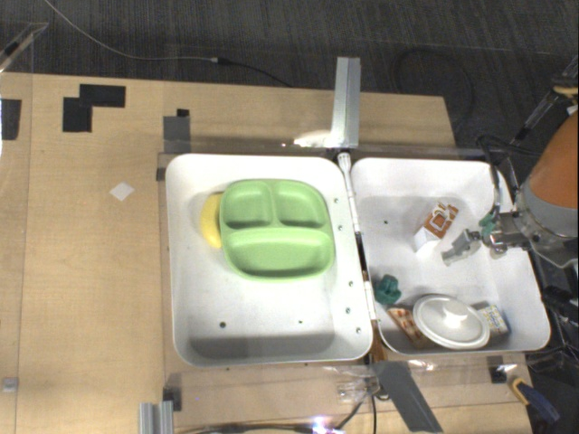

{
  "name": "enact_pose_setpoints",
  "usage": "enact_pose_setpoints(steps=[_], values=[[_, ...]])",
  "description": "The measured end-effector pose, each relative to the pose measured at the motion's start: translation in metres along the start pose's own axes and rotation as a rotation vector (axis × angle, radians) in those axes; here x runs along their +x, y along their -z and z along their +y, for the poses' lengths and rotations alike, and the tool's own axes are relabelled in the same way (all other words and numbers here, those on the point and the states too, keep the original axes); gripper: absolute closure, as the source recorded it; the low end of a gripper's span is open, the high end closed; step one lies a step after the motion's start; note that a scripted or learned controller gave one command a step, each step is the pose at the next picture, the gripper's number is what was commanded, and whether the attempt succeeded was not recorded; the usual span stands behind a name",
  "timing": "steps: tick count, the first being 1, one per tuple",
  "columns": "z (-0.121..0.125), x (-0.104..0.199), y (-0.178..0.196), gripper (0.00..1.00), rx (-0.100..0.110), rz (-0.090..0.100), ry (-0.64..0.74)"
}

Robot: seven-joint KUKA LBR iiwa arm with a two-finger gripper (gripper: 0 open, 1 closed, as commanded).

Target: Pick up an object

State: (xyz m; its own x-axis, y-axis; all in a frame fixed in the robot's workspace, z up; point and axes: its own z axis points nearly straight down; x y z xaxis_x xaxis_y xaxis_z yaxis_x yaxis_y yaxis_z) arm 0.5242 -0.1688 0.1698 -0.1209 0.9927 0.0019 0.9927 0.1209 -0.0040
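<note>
White right bin [529, 283]: gripper [459, 248] hung low with nothing between its fingers, its opening impossible to tell, just beside a small orange-and-white packet [438, 223]; approach step, apparently; next move called for closing squarely on that packet.

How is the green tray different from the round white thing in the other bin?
The green tray is squarish with rounded corners and split into three compartments; the white bowl is round and looks turned upside down. The tray is clearly the larger of the two. It sits in the left bin, partly covering a yellow thing; the bowl lies in the right bin among small items. Both rest flat on the bin floors.
</note>
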Motion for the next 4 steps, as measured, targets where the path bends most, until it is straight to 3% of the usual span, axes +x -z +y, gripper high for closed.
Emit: enact_pose_setpoints(steps=[1,2,3,4], values=[[0.082,-0.048,-0.051,0.0,-0.014,-0.006,0.067],[0.117,-0.03,-0.06,0.0,-0.037,-0.017,0.136],[0.115,0.013,-0.061,0.0,-0.05,-0.028,0.228],[0.128,0.015,-0.06,0.0,-0.048,-0.035,0.535]])
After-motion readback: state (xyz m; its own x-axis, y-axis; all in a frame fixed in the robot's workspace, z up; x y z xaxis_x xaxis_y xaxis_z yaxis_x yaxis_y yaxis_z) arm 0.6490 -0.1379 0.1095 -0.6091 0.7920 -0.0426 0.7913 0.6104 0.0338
